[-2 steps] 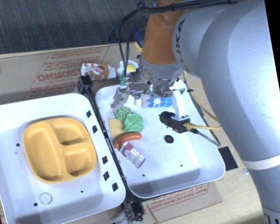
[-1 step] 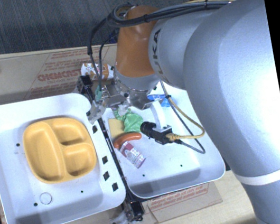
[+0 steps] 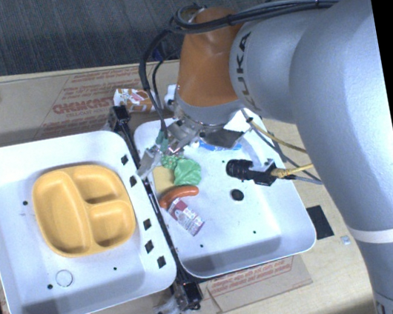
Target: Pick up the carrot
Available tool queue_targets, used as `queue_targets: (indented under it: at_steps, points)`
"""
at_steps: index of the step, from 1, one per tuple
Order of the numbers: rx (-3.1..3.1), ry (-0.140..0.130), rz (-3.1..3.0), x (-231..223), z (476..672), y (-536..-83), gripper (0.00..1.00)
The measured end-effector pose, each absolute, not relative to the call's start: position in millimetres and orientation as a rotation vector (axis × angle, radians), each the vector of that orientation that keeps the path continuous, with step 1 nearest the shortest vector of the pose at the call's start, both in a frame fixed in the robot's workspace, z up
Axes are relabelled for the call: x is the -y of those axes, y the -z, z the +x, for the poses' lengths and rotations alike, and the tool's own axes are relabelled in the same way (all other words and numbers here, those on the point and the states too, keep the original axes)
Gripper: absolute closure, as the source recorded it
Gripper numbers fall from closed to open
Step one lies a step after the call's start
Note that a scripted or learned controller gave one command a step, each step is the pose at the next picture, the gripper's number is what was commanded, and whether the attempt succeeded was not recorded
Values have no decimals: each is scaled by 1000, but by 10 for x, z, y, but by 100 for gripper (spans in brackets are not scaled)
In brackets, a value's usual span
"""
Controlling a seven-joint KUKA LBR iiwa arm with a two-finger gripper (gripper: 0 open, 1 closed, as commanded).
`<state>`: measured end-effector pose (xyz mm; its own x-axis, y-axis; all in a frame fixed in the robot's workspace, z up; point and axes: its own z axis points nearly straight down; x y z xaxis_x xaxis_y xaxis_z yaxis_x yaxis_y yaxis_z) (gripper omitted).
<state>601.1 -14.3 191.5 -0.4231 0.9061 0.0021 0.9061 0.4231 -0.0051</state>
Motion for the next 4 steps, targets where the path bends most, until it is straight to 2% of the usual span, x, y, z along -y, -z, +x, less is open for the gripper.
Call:
queue_targets:
  at_steps: [1, 2, 3, 4]
  points:
    - [2722, -1, -1567, -45, 6141, -1920, 0]
    - [2863, -3, -1287, 34, 6028, -1919, 0]
    - [3042, -2, -773, -247, 5888, -1918, 0]
    - [3090, -1, -570, -252, 6249, -1921, 0]
